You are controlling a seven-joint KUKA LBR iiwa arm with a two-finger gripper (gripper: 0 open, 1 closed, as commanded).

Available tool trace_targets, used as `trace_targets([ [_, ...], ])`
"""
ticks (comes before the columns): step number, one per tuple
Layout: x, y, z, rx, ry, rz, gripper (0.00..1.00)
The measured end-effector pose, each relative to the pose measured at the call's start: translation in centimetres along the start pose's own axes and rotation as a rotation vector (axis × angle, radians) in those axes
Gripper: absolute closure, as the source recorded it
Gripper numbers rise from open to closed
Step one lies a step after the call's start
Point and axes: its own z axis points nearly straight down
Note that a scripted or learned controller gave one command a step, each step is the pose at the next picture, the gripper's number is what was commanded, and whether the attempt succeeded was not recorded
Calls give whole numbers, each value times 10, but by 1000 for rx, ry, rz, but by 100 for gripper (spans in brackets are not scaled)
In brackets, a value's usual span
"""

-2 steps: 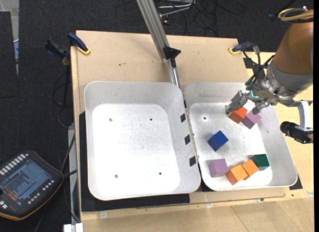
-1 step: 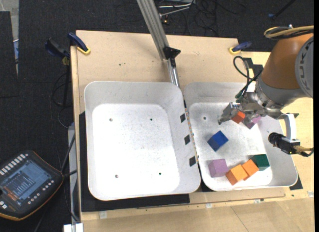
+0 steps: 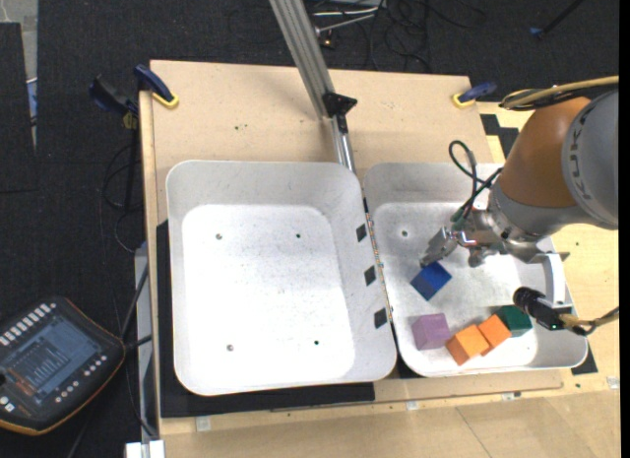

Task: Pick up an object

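Gripper (image 3: 440, 249) sits low in the right bin (image 3: 394, 185), right above the blue cube (image 3: 430, 280), maybe touching it. Can't tell if it's gripping. Purple cube (image 3: 429, 330), orange cube (image 3: 470, 341), green cube (image 3: 514, 321) sit nearby.

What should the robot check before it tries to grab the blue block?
1. Blue block is in the right bin: ok.
2. Gripper is close above the blue block: ok.
3. Blue block has space around it; the purple block sits apart, nearer the front: ok.
4. Orange block and green block are away from the blue block: ok.
5. Gripper is lined up with the block's sides: cannot tell.
6. Block is already held: cannot tell.
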Motion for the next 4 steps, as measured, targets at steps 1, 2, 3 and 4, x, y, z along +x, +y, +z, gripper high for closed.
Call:
trace_targets([
  [1, 1, 2, 21, -10, -1, 0, 0],
  [2, 1, 2, 11, -10, -1, -1, 100],
  [3, 1, 0, -52, -13, -3, -4, 100],
  [4, 1, 2, -106, -13, -3, -5, 100],
])
